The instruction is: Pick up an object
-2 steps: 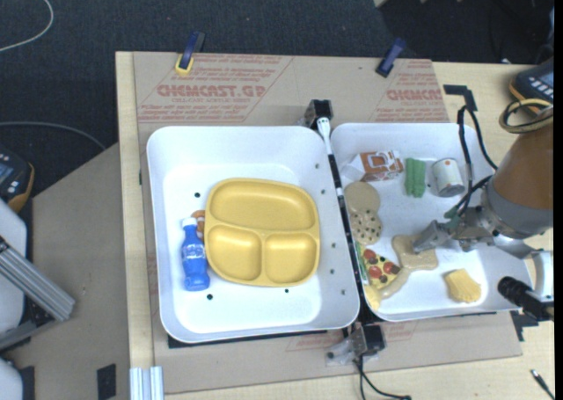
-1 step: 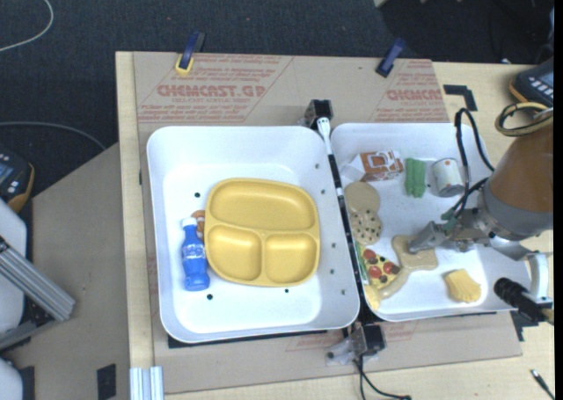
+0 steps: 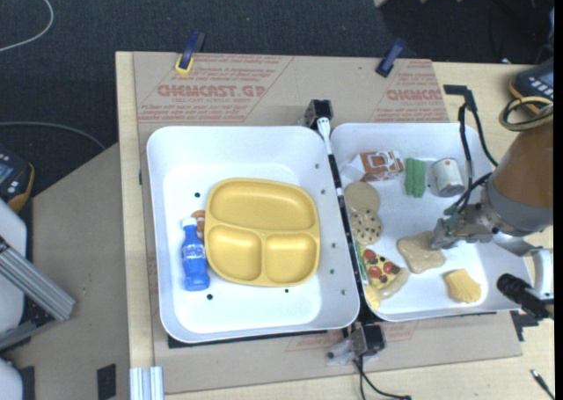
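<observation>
**Gripper low over the pale flat piece in the right bin**

The two-finger gripper point(image 3: 437, 238) sits low in the right white bin point(image 3: 457, 306), its tip at the upper edge of a pale tan flat biscuit-shaped piece point(image 3: 420, 255). Whether its fingers are apart or together cannot be told from this slanted view (the dark metal blurs into one mass), and nothing is visibly between them.

Just below and to the right of the gripper lies a small yellow lumpy block point(image 3: 463, 285). Down and left of it rests a toy pizza slice with red and green toppings point(image 3: 383, 268), touching the tan piece's lower left. Further left are a speckled round cookie point(image 3: 366, 228) and a plain tan disc point(image 3: 361, 197). Above the gripper lie a silver can on its side point(image 3: 447, 177), a green cylinder point(image 3: 414, 176) and a small brown-and-white carton point(image 3: 381, 164).

Far to the left, the left white bin point(image 3: 167, 214) bears a yellow three-compartment plastic tray point(image 3: 261, 231) with a small blue bottle point(image 3: 193, 256) beside it.

The risk, as I judge it: the tan piece is thin and flat, so the fingers may close on its edge alone and slip off, or scrape the bin floor. The pizza slice touching it could be dragged along.
</observation>
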Tool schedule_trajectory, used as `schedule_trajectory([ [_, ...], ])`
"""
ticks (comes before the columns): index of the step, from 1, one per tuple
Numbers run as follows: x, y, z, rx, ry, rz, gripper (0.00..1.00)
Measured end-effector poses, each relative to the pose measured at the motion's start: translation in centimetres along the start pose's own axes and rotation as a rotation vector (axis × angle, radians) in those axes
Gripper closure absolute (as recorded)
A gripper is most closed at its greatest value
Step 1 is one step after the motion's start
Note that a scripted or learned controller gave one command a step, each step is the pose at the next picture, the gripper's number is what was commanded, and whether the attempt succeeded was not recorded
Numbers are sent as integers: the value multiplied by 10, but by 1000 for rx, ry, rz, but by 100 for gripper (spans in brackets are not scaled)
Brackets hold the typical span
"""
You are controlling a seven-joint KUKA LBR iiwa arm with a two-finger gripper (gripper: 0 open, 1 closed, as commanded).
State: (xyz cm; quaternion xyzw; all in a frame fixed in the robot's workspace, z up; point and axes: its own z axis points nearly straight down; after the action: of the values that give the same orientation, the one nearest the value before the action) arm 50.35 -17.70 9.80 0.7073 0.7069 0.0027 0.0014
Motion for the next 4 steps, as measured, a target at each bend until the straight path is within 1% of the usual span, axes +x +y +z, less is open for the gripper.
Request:
schedule_trajectory([
  [1,-5,10,-53,2,-4,-1,100],
  [2,1,19,-109,0,-5,-2,100],
  [3,0,20,-128,1,-4,-2,100],
  [4,39,49,-133,1,-3,-5,100],
])
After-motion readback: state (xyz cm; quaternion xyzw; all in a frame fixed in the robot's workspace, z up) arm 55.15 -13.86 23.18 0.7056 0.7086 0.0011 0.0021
